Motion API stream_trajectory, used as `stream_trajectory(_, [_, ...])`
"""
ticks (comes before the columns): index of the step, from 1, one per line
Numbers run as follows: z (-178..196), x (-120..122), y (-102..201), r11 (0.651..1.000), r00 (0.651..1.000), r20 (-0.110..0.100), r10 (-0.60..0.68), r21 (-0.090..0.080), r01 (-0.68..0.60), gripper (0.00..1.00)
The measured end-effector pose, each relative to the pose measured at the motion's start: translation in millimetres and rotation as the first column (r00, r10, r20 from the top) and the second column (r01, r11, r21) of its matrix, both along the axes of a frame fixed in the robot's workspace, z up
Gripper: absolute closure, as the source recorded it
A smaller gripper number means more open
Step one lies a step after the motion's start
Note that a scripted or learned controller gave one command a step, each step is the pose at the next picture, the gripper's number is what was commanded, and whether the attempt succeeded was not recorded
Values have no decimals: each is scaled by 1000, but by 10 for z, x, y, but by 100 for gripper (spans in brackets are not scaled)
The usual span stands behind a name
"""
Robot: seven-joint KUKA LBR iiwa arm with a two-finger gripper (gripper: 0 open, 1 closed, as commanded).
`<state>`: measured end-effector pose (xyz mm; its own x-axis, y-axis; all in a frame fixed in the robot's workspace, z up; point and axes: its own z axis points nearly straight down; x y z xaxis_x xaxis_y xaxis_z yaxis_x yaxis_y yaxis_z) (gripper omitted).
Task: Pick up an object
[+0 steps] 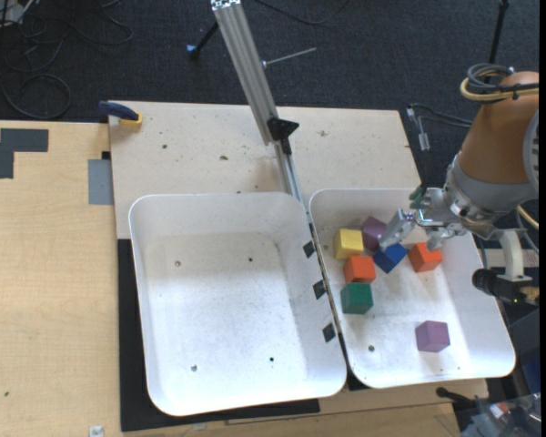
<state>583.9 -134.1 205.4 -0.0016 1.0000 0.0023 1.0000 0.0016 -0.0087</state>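
Purple cube [432, 335] front; pincer [402, 235] touching blue cube [389, 257].

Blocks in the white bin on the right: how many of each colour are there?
Yellow block: 1
Purple blocks: 2
Blue block: 1
Orange blocks: 2
Green block: 1
Total: 7

Seven blocks [350, 242], two bins [218, 209]

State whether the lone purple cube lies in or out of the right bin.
In. The purple cube rests on the floor of the right bin, inside its rim, apart from the other cubes.
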Motion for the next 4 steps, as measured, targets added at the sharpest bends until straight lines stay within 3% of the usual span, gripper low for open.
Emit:
stream_trajectory(1, [27, 9, -9, 1000, 1000, 5, -2, -1, 2, 0])
stream_trajectory(2, [-504, -67, 78, 1000, 1000, -1, -3, 0, 3, 0])
stream_trajectory(3, [-834, -9, 20, 1000, 1000, 29, 0, -6, 0, 0])
stream_trajectory(4, [-853, 5, 15, 1000, 999, 32, -3, -6, 3, 0])
